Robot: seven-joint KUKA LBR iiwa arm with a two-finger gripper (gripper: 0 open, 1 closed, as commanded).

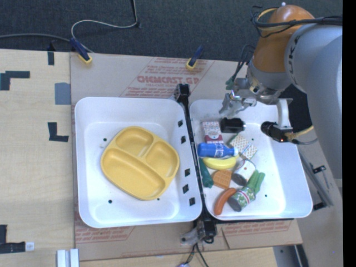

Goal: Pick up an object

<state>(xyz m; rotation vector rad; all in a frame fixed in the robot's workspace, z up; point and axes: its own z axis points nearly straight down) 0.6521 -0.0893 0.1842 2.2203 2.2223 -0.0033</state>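
My gripper (234, 103) hangs over the back of the right bin (289, 177), just above a small black object (232, 124). Toy items lie heaped on the bin's left side: a red-and-white packet (211, 131), a blue bottle (216, 149), a yellow banana (219, 162), a white dotted packet (243, 145), an orange waffle piece (222, 178), a red sausage (221, 201) and a green bottle (248, 192). I see nothing held in the gripper.
A yellow divided tray (142, 162) lies in the left bin (89, 149). A black divider (189, 149) with clamps runs between the bins. Yellow clips (81, 51) and a cable (105, 24) sit behind the bins. The arm's grey body (317, 65) looms over the right side.
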